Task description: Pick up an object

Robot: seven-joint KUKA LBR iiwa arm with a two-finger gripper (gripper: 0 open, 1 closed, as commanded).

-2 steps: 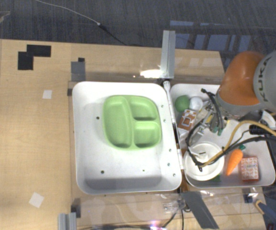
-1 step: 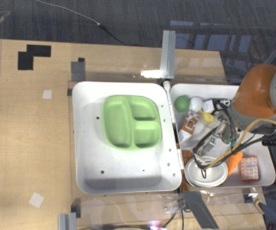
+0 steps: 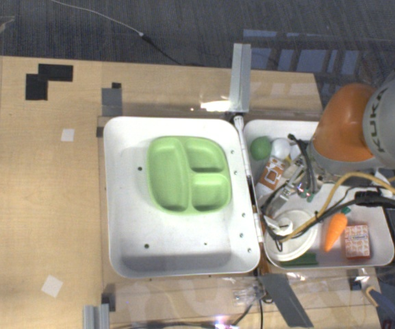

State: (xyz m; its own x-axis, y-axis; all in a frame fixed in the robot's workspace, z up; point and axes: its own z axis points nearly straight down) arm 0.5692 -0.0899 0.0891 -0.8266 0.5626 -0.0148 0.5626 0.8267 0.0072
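My gripper (image 3: 291,186) is down in the right bin (image 3: 382,256), among the objects near its middle. Just left of it lies a small brown and white carton (image 3: 272,174). A green ball (image 3: 259,148) and a white round object (image 3: 280,147) sit at the bin's back left. A white bowl (image 3: 294,233) rests at the front, partly crossed by black and yellow cables. An orange carrot (image 3: 334,230) and a pink box (image 3: 356,242) lie at the front right. The wrist and cables hide whatever sits under the gripper.
The left bin (image 3: 125,252) holds a green divided plate (image 3: 187,173). A dark green item (image 3: 307,258) lies at the right bin's front rim. The arm's orange band (image 3: 344,132) and grey body cover the right bin's back right. A metal post (image 3: 240,77) stands behind the bins.
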